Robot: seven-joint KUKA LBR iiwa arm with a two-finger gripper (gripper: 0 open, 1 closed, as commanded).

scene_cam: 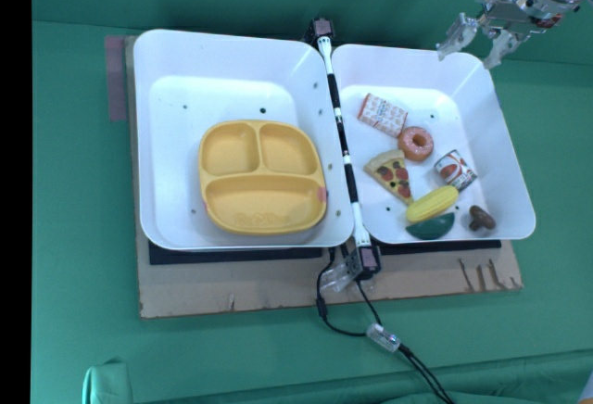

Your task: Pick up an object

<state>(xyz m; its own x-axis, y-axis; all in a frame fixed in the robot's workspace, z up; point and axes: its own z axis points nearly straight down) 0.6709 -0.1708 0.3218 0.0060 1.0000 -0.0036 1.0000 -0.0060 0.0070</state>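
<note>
Cables [371, 319] trail off the front edge of the cardboard sheet [232, 296] under both bins, w/ a small connector lying on the green cloth. Left bin [157, 69] holds a yellow divided plate [262, 176], three compartments, sitting toward the bin's front-right part. Right bin [500, 152] has all the small toys. Along its front edge, near the front-right corner: a green wedge [431, 227] touching a corn cob [433, 203] just behind it, and a brown mushroom-like piece [480, 219] a bit apart to the right. Mid-bin: a pizza slice [392, 173] near the left wall, a small can [455, 170] w/ red label lying tilted to its right, a frosted donut [416, 144] just behind the two. A striped red-white packet [382, 113] lies toward the back-left, close beside the donut. Thin black-and-white rod [341, 138] runs along the seam btwn the bins, front to back.

Arm comes in at top right, orange band visible. Gripper [474, 43] hovers over the back-right corner of the right bin, about at its rim, well apart from every toy. Its two fingers are spread w/ a clear gap, nothing btwn them. Nearest toys to it are the packet and donut, both well in front of it and to the left.
</note>
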